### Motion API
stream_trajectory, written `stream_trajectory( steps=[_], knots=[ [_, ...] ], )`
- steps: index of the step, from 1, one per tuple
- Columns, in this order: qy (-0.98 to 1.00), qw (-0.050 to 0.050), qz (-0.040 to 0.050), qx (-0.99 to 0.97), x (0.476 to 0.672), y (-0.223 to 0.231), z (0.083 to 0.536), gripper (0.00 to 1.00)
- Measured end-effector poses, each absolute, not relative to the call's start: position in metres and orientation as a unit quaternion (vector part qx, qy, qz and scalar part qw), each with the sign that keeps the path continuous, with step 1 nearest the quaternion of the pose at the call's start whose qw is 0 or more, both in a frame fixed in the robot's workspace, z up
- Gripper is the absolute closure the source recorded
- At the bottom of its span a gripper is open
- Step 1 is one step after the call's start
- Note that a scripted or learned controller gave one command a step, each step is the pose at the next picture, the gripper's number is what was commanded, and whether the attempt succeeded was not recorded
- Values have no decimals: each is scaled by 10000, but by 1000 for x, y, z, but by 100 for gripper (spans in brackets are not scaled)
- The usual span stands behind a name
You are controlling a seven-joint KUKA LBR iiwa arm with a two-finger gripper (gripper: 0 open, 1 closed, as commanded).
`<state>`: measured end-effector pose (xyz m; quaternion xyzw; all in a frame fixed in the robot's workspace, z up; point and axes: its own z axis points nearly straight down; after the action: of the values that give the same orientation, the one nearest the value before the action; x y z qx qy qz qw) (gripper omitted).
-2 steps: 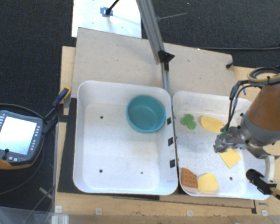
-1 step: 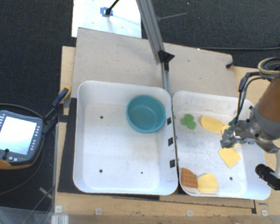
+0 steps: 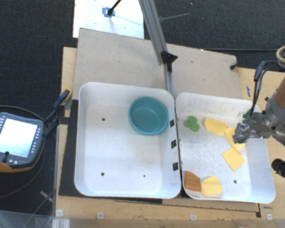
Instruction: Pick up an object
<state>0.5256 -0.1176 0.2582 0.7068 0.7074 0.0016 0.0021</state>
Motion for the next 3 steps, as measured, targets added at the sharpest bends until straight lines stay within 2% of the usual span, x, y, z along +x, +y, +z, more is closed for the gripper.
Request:
stream_trajectory(
  steps=[3],
  knots=[
    [7088,-4,4,7054,615,35,236,100]
  ],
)
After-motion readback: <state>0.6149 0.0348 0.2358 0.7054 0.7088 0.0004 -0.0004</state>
